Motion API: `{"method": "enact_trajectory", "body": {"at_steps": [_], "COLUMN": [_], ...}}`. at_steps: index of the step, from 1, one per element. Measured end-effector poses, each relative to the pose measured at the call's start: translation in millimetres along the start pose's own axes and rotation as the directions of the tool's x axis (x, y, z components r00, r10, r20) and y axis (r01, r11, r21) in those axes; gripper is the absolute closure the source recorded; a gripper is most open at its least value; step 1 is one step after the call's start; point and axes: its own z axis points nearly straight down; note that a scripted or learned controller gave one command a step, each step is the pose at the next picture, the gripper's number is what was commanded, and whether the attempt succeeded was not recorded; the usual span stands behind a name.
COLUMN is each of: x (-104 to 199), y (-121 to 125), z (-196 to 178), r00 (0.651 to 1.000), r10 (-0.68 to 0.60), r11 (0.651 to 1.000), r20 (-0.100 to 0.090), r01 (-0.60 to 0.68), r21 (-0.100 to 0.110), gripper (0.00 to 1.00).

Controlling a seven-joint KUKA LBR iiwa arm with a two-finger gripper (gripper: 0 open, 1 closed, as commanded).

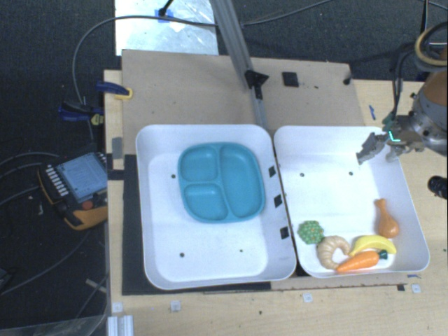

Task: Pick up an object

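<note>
Five toy foods (pixel 348 246), unlabelled

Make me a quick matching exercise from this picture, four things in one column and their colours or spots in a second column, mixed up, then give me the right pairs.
Things:
1. divided plate
2. broccoli
3. carrot
4. gripper

Descriptions:
A. orange, lying at the near edge of the right bin
B. over the right bin's far right corner
C. blue, in the left bin
D. green, near the right bin's left wall

Pairs: 1-C, 2-D, 3-A, 4-B
</note>
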Motion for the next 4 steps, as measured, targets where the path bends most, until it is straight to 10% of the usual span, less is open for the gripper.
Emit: {"method": "enact_trajectory", "body": {"at_steps": [1,4], "x": [0.0,9.8], "y": [0.8,0.7], "z": [-1.4,161.2], "r00": [1.0,1.0], "r10": [-0.001,0.003], "r11": [1.0,1.0], "r20": [0.001,0.0], "r01": [0.001,-0.003], "r21": [-0.003,-0.001], "gripper": [0.0,0.0]}}
